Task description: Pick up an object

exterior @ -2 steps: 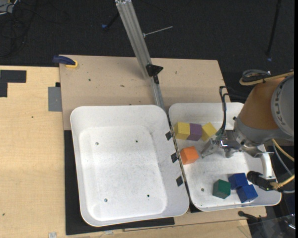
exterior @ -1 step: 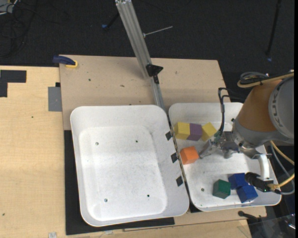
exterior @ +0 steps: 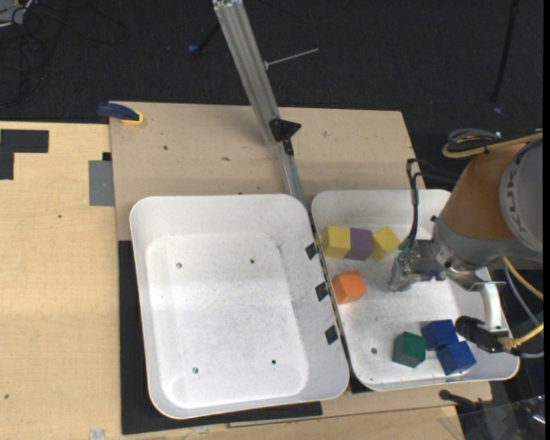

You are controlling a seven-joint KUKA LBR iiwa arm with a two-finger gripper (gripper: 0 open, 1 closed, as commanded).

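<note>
You're looking at the claw (exterior: 405, 273) hanging low in the right bin (exterior: 385, 374), just right of the orange block (exterior: 349, 287) and below the small yellow cube (exterior: 385, 241). Can't tell how wide it's sitting, and nothing's showing between its tips. The blocks are lying loose and scattered, probably so any is grabbable. Orange one's basically cubic, no real long axis.

blocks (exterior: 350, 287) in right bin (exterior: 376, 374), gripper (exterior: 403, 278) above

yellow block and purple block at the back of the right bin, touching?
Touching. In the camera view the larger yellow block and the purple block sit side by side with faces flush, with no white bin floor showing between them.
</note>
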